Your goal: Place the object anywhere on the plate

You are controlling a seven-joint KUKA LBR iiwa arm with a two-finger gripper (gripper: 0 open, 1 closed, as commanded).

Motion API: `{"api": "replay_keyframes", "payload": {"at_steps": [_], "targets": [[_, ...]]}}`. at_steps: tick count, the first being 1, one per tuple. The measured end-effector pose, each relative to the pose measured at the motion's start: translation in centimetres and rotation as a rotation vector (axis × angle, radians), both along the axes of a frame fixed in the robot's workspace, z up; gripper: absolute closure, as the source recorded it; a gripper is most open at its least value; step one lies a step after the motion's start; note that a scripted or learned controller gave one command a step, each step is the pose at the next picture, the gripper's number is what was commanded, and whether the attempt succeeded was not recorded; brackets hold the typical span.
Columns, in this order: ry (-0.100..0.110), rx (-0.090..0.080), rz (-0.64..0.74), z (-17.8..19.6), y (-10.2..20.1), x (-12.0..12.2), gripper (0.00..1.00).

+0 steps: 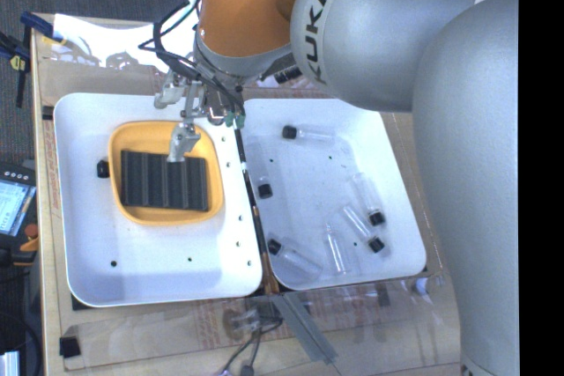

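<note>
The gripper (183, 139) hangs right over the back edge of the yellow plate (132, 136) in the left bin (79, 251), its grasp state hidden and untellable.

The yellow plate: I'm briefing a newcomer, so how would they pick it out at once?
Find the left white bin of the two. The yellow plate lies in its upper middle, under the claw. It is the one coloured dish there, with a dark ridged insert.
</note>
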State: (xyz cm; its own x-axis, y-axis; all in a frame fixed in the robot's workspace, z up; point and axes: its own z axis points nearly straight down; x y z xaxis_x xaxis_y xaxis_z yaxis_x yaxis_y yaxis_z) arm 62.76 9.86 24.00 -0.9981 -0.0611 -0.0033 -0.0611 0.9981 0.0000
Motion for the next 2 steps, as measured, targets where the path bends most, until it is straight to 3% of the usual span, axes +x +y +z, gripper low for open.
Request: {"api": "replay_keyframes", "payload": {"at_steps": [1,2], "targets": [[-0.002,0.0,0.247,2.3,5.4,2.9,0.0],[-0.002,0.0,0.561,0.9,9.1,2.9,0.0]]}}
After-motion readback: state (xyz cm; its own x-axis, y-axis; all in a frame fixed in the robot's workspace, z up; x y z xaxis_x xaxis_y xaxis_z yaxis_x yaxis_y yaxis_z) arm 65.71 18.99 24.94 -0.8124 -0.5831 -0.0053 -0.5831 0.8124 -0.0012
